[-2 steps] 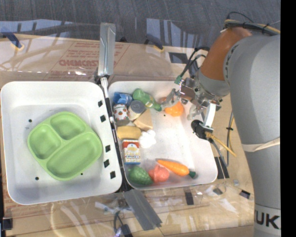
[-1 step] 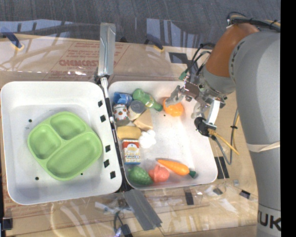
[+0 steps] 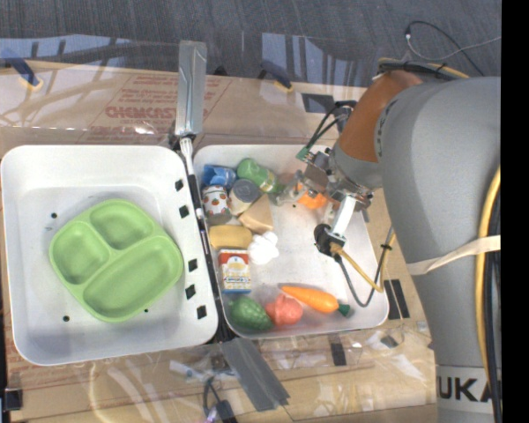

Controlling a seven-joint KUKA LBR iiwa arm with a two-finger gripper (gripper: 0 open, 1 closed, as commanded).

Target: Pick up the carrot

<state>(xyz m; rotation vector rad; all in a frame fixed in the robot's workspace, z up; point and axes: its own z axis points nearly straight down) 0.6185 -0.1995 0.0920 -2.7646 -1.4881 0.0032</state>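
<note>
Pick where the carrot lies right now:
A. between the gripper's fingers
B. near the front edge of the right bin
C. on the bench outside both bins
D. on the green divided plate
B: the carrot rests on the floor of the right bin near its front edge, beside a red item.

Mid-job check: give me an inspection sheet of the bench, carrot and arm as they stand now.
Surface: two white bins side by side; left bin holds a green divided plate.
Job's things: carrot lies near the right bin's front edge, apart from the gripper.
Clutter: toy foods and cans along the right bin's left side, red item touching the carrot.
Gripper: gripper at the bin's back right, above an orange item.
Cables: yellow cable trailing into the bin.
Surroundings: cardboard, grey carpet.
</note>
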